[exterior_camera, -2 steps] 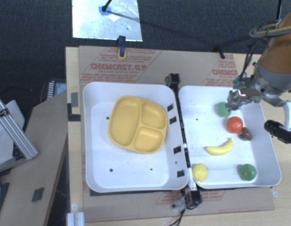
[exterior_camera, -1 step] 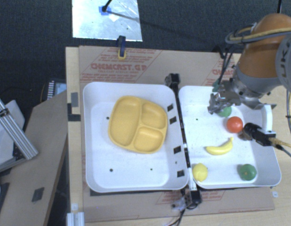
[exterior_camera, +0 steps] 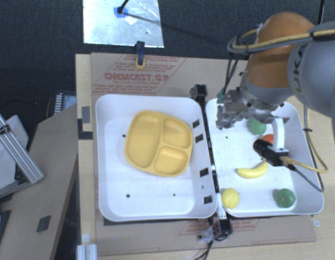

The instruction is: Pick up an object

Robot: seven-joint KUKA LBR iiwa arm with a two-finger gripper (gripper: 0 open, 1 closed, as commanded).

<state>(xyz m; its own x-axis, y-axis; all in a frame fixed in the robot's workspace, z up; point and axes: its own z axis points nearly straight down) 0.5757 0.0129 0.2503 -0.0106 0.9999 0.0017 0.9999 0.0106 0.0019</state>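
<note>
Hovering in approach step: gripper (exterior_camera: 225, 118) above right bin (exterior_camera: 235, 151), nothing seen held; pincer state cannot tell. Next: descend on banana (exterior_camera: 252, 170), clamp.

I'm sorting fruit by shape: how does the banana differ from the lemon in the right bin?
The banana is long and curved; the lemon is round and compact. The banana lies mid-bin; the lemon sits in the near left corner. Both are yellow, in the right bin.
</note>
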